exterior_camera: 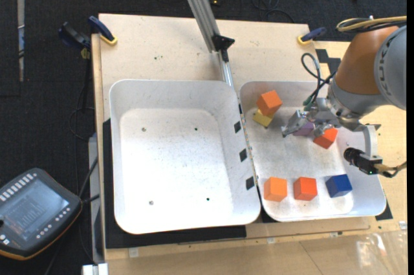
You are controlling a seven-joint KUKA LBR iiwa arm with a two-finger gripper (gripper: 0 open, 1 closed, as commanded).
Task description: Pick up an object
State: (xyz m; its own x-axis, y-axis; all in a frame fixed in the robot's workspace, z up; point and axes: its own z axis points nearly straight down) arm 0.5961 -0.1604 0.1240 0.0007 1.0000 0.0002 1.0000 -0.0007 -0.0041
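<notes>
Right-hand shallow white bin [362,206], and that's where the blocks are: a bright orange cube [270,101] up near the top, tilted so one corner points toward the camera, with a small yellow block [262,118] touching its lower left edge. Along the bottom sit three in a row, an orange cube [275,189], an orange-red cube [305,188] and a dark blue cube [338,186], each just beside the next, the line running left to right across the bin. None of the cubes has a real long axis, they're squat and even-sided.

Now the grey arm with the orange band [362,66] is in from the right, and the claw [304,125] is down low in the bin's upper middle. Under it there's a small purple piece [304,129], and just to its right an orange-red block [325,137], tipped on a slant. The fingers are lost in clutter and shadow, so whether the claw is spread or closed I cannot tell; the purple piece may be touching it.

Left white bin [129,138] sits alongside on the pale surface [162,41], speckled with dark flecks
</notes>
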